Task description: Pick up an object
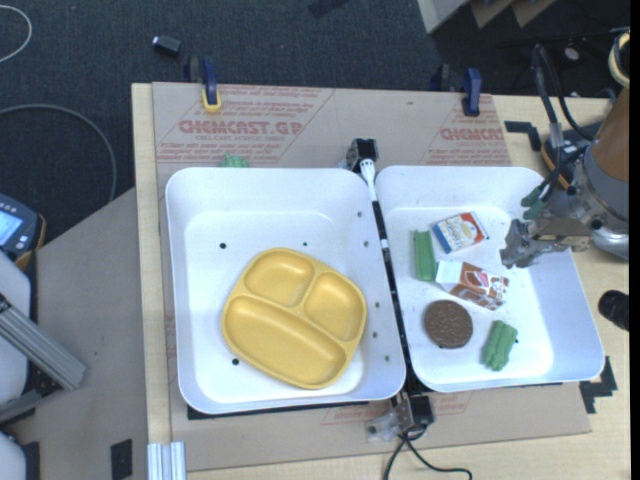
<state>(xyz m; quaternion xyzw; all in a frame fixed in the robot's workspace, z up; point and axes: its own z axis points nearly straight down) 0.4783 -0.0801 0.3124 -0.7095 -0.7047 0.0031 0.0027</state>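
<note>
We see open floor along the right bin's (560,363) far-right side and near edge; its middle is crowded — green stick (424,255), two packets (459,233), brown disc (447,324), green block (498,345). The yellow tray (293,315) fills most of the left bin (190,268).

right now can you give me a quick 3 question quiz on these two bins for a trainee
1. True or false: the yellow divided tray lies in the left bin.
2. Multiple choice: the brown round cookie lies in the right bin nearest to which thing? A) the green piece at the bin's near side B) the blue clamp C) the yellow divided tray
3. Fill in: the gripper hangs over the ____ bin.

Key
1. True.
2. A. The green piece sits just right of the cookie.
3. Right. It is beside the small white packet and the red and white packet.
</note>
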